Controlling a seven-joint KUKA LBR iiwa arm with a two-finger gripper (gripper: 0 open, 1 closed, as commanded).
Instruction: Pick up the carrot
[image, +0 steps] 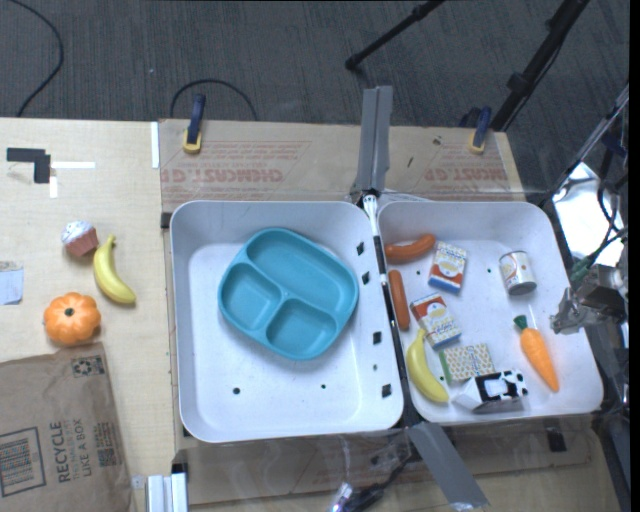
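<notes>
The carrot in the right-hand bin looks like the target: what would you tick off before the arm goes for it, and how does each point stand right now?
1. Carrot in plain sight in the right bin: ok.
2. Nothing lying on the carrot: ok.
3. Space around it: ok; the tin can and the black-and-white toy cow lie apart from it.
4. Gripper close to the carrot: ok, it sits at the bin's right edge, just beside the leafy end.
5. Fingers ready to grasp: cannot tell, too blurred.
6. Carrot already held: not ok, it lies on the bin floor.
</notes>
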